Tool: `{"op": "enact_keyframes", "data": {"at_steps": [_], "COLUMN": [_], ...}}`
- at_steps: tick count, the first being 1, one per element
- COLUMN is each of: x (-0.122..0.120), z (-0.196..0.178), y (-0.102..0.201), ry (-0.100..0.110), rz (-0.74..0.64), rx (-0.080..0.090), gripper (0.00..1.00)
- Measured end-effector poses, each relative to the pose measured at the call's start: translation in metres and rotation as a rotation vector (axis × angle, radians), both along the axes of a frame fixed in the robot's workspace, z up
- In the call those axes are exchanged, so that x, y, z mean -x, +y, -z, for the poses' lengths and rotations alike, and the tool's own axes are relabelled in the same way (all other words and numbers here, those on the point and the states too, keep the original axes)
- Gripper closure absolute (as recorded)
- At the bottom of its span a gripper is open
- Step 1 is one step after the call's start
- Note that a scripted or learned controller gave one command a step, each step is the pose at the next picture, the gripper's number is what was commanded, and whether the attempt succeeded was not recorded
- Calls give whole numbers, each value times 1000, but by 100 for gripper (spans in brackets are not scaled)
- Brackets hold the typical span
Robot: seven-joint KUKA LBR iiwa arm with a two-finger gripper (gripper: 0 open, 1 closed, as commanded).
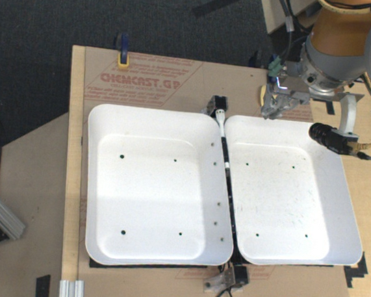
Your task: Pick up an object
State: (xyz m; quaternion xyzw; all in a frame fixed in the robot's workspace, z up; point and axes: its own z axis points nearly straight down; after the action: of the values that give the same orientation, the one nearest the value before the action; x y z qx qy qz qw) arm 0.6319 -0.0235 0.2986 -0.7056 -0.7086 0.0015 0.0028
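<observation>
Dark carpet [88, 11] surrounds a brown board [160, 77] printed with red lettering, held by a blue-and-yellow clamp [123, 48] at its far edge. On the board sit the left bin [97, 188] and right bin [343, 205], touching along a black strip [225, 174]. Beyond the right bin's far rim hangs the gripper [272, 107]; whether it is open or closed cannot be made out. The arm [343, 36] is cut off at the top. No object to pick is discernible in either bin.

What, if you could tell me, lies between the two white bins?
In the camera view, a thin black strip runs between the left bin and right bin, ending in small black clamps at either end.
</observation>
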Motion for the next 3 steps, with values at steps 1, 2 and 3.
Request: {"op": "enact_keyframes", "data": {"at_steps": [1,2,3], "x": [13,-24,-16], "z": [-44,32,-9], "y": [-10,9,8], "ry": [-13,1,-12], "rz": [5,2,4], "rx": [3,1,2], "gripper": [100,100,100]}}
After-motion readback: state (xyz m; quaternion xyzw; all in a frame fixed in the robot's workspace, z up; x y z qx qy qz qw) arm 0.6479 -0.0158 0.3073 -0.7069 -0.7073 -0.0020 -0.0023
